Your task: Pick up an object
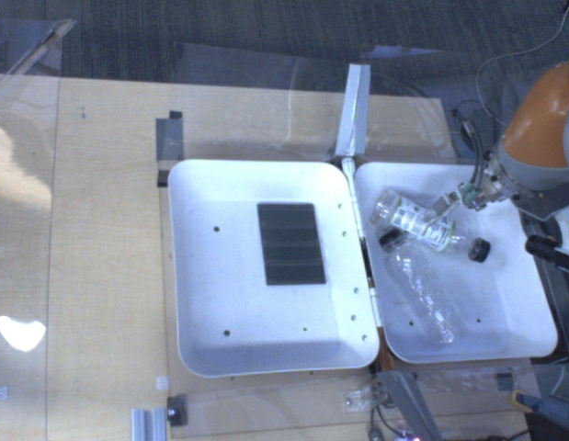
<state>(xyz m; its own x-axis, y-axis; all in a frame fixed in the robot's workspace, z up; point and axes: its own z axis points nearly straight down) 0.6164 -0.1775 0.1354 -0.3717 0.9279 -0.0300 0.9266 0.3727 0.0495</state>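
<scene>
over the right bin (505, 338), the pincer (474, 194) state cannot be told; it should be centred on the clear plastic bottle (415, 220).

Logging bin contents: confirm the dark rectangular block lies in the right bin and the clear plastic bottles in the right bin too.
Wrong on the block. The camera view shows the dark rectangular block in the left bin; the clear plastic bottles do lie in the right bin.
</scene>
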